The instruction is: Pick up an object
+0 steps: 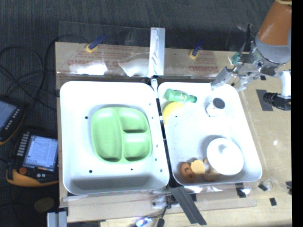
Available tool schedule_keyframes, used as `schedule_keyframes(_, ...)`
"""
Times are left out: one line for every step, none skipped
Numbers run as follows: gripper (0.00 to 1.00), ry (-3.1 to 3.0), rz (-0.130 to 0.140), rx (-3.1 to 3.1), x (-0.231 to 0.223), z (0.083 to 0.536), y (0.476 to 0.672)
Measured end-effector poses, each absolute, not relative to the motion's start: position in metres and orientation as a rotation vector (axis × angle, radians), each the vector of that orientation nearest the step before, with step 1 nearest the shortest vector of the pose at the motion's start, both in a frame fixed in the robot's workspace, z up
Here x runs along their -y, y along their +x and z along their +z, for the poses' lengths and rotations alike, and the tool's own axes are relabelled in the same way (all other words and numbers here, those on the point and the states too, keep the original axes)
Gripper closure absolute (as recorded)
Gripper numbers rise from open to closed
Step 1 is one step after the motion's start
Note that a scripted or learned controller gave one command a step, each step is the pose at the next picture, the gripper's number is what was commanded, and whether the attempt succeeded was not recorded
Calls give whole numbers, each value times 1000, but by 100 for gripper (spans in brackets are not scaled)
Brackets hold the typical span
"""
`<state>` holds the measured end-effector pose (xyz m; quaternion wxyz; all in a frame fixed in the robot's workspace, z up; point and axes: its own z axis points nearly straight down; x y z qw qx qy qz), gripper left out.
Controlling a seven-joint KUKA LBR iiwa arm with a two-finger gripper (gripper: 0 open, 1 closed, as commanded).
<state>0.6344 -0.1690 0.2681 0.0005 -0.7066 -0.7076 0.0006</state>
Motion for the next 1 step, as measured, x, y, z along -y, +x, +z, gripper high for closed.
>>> schedule_keyframes(0,-1878,4,2519,172,216,669)
